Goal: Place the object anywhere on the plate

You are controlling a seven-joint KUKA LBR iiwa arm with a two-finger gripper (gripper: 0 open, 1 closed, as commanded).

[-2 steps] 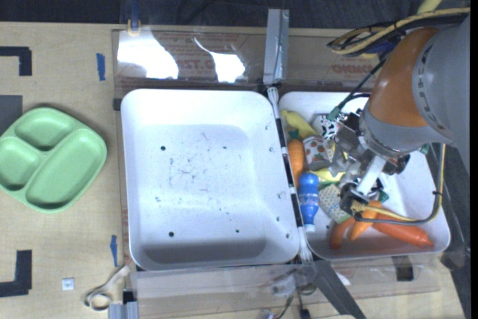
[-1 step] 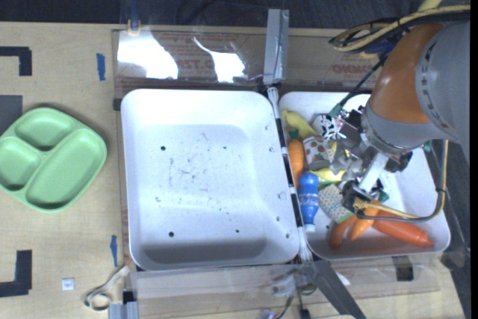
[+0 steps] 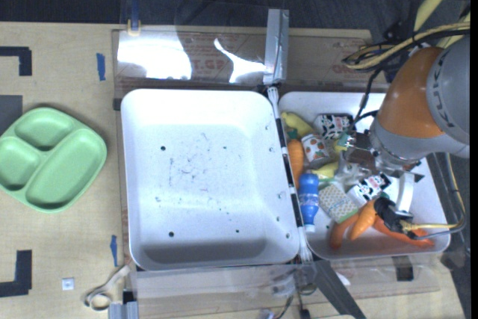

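Observation:
The green three-compartment plate (image 3: 51, 158) lies on the wooden bench at the far left, outside both bins. My gripper (image 3: 361, 177) hangs low over the middle of the right bin (image 3: 426, 194), among a heap of toys. Around it lie a blue bottle (image 3: 308, 198), an orange carrot (image 3: 296, 155), a yellow banana (image 3: 295, 121), a cow-patterned item (image 3: 331, 123) and an orange toy (image 3: 355, 222). The wrist and the clutter hide what is directly under the gripper.
The left white bin (image 3: 202, 168) lies between the right bin and the plate. A clear upright panel (image 3: 194, 48) stands behind the left bin. Yellow and black cables (image 3: 396, 41) run at the upper right, beside the arm's orange band (image 3: 414, 97).

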